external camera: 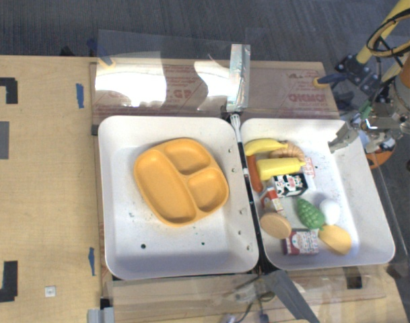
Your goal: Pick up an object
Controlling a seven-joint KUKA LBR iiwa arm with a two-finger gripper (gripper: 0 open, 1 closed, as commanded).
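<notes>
The right bin (366,180) holds several toy foods in a loose pile. A yellow banana (264,146) lies at the top, with a yellow block (279,166) just below it. A black-and-white milk carton (289,184) sits under that, and a red sausage (254,173) lies along the left wall. Lower down are a green vegetable (310,214), a white egg (330,212), a yellow lemon (335,239), a red can (299,242) and a tan round piece (275,225). My gripper (358,138) hovers over the bin's far right corner, apart from the pile and holding nothing I can see.
The left bin (117,234) carries an orange divided plate (181,180). A clear upright panel (237,79) stands behind the bins. The divider between the bins (245,187) runs close to the sausage. Yellow and black cables (386,32) hang at the top right.
</notes>
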